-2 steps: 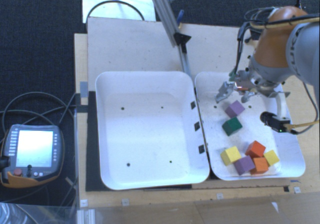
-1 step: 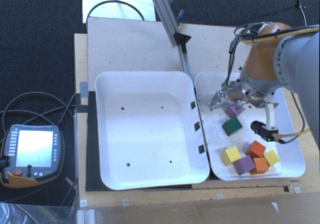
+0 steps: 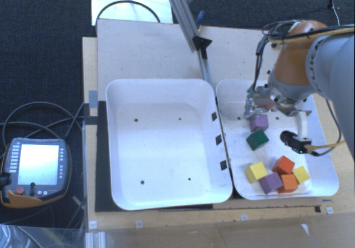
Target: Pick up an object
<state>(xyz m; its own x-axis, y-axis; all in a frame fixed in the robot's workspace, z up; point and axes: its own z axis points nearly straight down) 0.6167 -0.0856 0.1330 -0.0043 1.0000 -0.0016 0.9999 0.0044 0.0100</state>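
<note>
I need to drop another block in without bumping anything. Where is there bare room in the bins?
The left bin has bare floor from wall to wall. The right bin is crowded: the gripper hangs over the purple block and green block, with a cluster below.

Right bin [image 3: 327, 186], contents. A purple block [image 3: 258, 122] lies near the bin's centre, slightly tilted, directly below the pincer [image 3: 254, 107]; whether the two touch cannot be told. A dark green block [image 3: 257, 140] sits just beside it at 6 o'clock, rotated so that one corner points toward the viewer. Well apart, toward 5 o'clock, five blocks form a tight cluster near the front wall: a yellow block [image 3: 256, 172] at its 9 o'clock edge, a second purple block [image 3: 271, 182] touching it, an orange-red block [image 3: 284, 165] at 12 o'clock, an orange block [image 3: 289, 183] at 6 o'clock, and a smaller yellow block [image 3: 301, 174] at 3 o'clock.
</note>
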